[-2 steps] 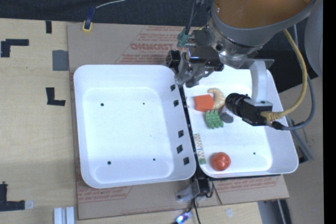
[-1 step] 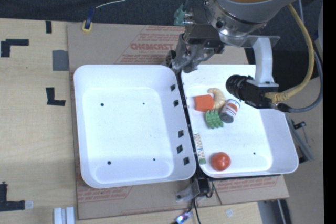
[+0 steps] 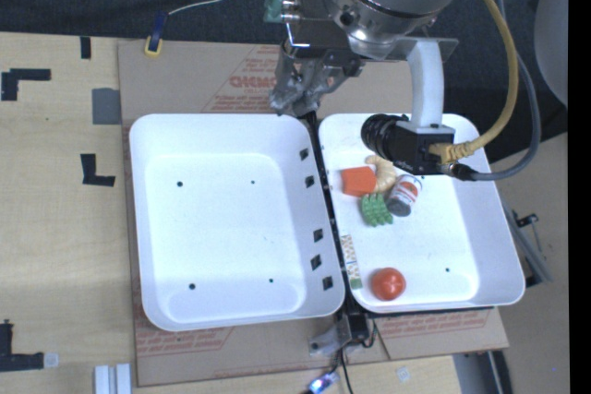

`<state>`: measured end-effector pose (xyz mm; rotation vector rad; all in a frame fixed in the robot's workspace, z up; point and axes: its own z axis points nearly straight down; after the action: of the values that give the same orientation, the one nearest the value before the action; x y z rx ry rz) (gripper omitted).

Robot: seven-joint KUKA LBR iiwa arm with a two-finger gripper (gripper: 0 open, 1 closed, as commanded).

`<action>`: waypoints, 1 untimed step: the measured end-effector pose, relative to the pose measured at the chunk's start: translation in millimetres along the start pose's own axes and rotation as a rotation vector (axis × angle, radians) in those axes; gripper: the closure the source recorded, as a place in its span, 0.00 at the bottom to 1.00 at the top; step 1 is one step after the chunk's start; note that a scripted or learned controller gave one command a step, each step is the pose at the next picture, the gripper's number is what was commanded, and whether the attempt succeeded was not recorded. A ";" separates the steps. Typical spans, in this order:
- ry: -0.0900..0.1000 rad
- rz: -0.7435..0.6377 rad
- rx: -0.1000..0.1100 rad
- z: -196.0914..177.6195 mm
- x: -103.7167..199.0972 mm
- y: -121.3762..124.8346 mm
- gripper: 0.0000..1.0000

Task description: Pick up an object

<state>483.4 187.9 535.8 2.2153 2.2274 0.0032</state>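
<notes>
My gripper (image 3: 301,97) hangs over the far end of the ridge between the two bins, above the far-left corner of the right bin (image 3: 452,240). That bin holds an orange block (image 3: 358,181), a green knobbly toy (image 3: 375,210), a small can with a red label (image 3: 404,195) and a tan piece (image 3: 379,166), all bunched together near the middle. A red ball (image 3: 388,282) lies by the near edge. A thin patterned strip (image 3: 347,255) lies along the bin's left wall. Nothing is seen in the gripper.
The left bin (image 3: 222,226) sits beside the right one on a cardboard sheet (image 3: 203,78). The arm's large body covers the far side of the right bin.
</notes>
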 end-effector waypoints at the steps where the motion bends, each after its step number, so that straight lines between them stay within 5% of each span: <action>1: -0.002 0.002 0.003 -8.7 -1.6 0.4 1.00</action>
<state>483.8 186.3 544.5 2.2175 2.2260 -0.0023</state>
